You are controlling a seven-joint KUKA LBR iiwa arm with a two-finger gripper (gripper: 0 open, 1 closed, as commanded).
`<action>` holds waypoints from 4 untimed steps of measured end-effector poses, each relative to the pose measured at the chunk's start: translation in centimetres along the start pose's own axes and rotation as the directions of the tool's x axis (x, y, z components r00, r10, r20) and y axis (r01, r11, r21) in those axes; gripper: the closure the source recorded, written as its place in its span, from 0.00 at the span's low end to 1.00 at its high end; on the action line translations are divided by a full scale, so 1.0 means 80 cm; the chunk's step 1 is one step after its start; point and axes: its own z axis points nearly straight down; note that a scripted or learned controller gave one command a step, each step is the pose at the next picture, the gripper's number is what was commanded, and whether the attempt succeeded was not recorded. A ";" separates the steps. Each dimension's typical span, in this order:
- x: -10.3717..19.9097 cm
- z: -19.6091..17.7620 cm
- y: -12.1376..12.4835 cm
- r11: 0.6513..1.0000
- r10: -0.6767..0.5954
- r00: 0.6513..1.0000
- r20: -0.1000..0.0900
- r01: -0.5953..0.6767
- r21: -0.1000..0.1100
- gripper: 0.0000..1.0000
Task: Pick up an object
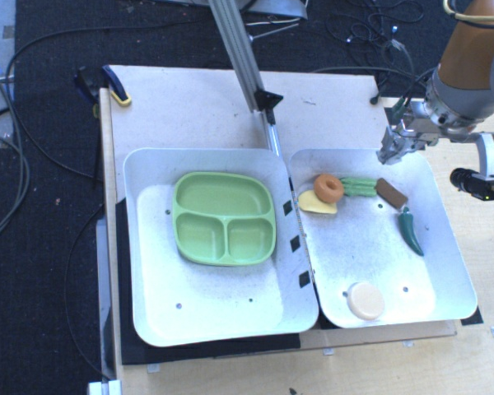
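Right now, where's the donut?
The donut sits in the right bin, near its upper left corner. It rests against a yellow piece below it, with the green bean-like piece just to its right.

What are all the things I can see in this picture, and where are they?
White bins: two, white, side by side on the bench.
Divided tray: one, light green, three compartments, in the left bin.
Toy donut: one, orange, upper part of the right bin, resting against the yellow piece.
Yellow piece: one, pale yellow, just below the donut.
Green stalk: one, green, lying right of the donut.
Brown block: one, brown, at the stalk's right end.
Toy pepper: one, dark green, below the brown block.
Round disc: one, cream, near the right bin's front edge.
Gripper: one, grey metal, above the right bin's far rim, holding nothing I can see.
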 end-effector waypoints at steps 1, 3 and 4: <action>0.000 -0.022 0.001 1.000 0.000 1.000 -0.001 0.000 0.001 1.00; 0.126 -0.024 -0.010 1.000 -0.005 1.000 -0.003 0.005 0.005 1.00; 0.190 -0.001 -0.025 1.000 -0.003 1.000 -0.002 0.003 0.006 1.00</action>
